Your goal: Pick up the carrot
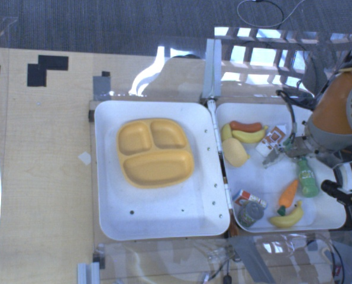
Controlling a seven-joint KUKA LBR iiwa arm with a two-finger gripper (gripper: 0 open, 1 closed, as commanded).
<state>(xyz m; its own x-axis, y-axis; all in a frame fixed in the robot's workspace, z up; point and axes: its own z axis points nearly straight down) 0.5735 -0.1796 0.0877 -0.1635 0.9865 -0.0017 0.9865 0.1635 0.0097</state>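
The carrot (288,193), orange with a green top, lies tilted in the right bin (335,220) near its front. It rests between a green bottle (307,178) and a banana (286,217). My gripper (274,157) hangs over the middle of this bin, up and to the left of the carrot and apart from it. It sits just below a small white carton (273,137). Nothing shows held in it. The grey arm with its orange band (340,106) reaches in from the right.
The right bin also holds a red sausage (246,125), a second banana (250,136), a pale yellow fruit (235,152), a can (250,213) and a red-white packet (244,196). The left bin (110,218) holds a yellow divided plate (155,152).
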